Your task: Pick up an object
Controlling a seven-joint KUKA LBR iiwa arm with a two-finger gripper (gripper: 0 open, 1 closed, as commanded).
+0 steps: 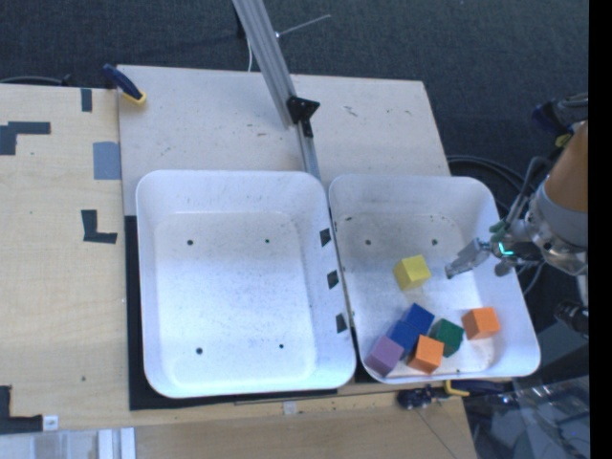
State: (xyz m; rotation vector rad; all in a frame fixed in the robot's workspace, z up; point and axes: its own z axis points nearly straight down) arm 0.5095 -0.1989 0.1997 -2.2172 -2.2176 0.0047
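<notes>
You are looking down at a slant on a bench (382, 113) with two shallow white bins side by side. The left bin (153, 285) has bare white floor. The right bin (402, 199) holds six small blocks, all toward its near half.

A yellow block (413, 272) sits alone near the bin's middle. Nearer you is a cluster: a blue block (413, 324), a purple block (385, 354) at its near-left, an orange block (426, 353) just beside the purple one, and a green block (447, 336) touching or nearly touching that orange one. A second orange block (481, 322) sits apart, close to the right wall.

The arm comes in from the right, over the right bin's right rim. Its gripper (478, 254) hangs to the right of the yellow block, not touching it. The fingers look spread, one grey finger (463, 259) angled toward the yellow block, though the view is small and you may not be able to trust that. Nothing sits between them.
</notes>
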